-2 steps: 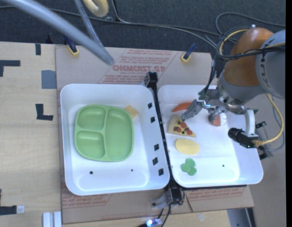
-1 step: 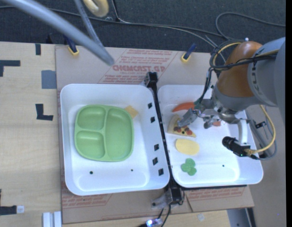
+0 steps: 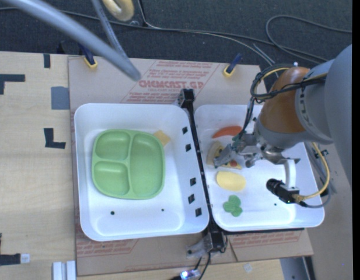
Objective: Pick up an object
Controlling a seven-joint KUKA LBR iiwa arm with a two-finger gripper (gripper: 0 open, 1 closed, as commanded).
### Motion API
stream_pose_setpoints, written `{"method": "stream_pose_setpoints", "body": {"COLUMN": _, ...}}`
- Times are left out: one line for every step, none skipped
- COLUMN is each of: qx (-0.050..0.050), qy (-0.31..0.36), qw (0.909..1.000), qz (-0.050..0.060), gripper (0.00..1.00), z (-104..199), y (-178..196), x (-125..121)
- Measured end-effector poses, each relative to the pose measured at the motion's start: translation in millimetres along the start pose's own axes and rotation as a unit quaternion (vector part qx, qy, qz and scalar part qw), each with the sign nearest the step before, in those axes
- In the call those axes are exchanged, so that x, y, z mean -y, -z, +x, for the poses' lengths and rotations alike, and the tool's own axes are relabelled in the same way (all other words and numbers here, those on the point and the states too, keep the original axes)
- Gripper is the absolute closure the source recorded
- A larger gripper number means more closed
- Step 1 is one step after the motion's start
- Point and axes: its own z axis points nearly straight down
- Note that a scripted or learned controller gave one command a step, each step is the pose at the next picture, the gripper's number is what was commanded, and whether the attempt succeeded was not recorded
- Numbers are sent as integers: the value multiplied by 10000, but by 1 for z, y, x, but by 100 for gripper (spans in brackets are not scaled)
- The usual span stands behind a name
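Note:
In the right bin (image 3: 305,217) lie an orange-red piece (image 3: 226,131) at the back, a yellow oval piece (image 3: 231,181) in the middle and a small green leafy piece (image 3: 232,206) near the front. A small brownish object (image 3: 216,152) sits by the bin's left wall. My gripper (image 3: 233,154) is low in this bin, just right of the brownish object and above the yellow piece. The wrist and cables hide the gripper's tip.
The left bin (image 3: 133,220) holds a green divided plate (image 3: 128,163) and a small yellow block (image 3: 162,137) at the plate's back right corner. A black divider (image 3: 194,156) runs between the bins. A black cable plug (image 3: 282,189) hangs off the wrist over the right bin.

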Motion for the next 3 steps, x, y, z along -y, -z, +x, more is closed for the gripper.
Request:
{"method": "stream_pose_setpoints", "body": {"qx": -3, "qy": 13, "qw": 10000, "qz": -9, "gripper": 100, "z": 1, "y": 12, "x": -1}}
{"method": "stream_pose_setpoints", "body": {"qx": -2, "qy": 0, "qw": 10000, "qz": -36, "gripper": 100, "z": -3, "y": 56, "x": 3}}
{"method": "stream_pose_setpoints", "body": {"qx": -2, "qy": 9, "qw": 10000, "qz": -42, "gripper": 100, "z": 6, "y": 104, "x": -1}}
